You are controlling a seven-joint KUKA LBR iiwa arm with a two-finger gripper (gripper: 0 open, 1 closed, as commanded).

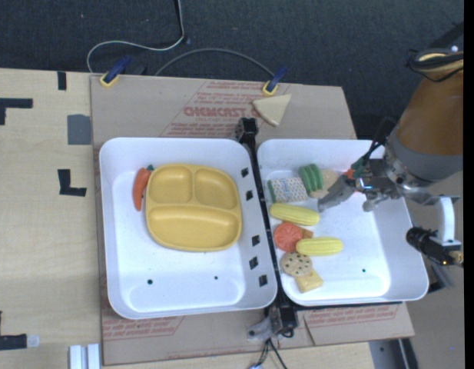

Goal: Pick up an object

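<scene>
Now | pincer (329,200) over right bin (390,283), state unclear | corn cob (294,214) just beside | bare floor toward right rim

Grey KUKA arm with orange band

The arm (432,129) is bulky: a rounded orange band at 1 o'clock, a grey collar beneath, then a metallic wrist with a black cable and a slim grey claw (334,196).

Toy food (298,221) crowds the right bin's (398,279) left half; its right half lies open. In the left bin (121,283), the yellow tray (194,206) blocks the far middle.
</scene>
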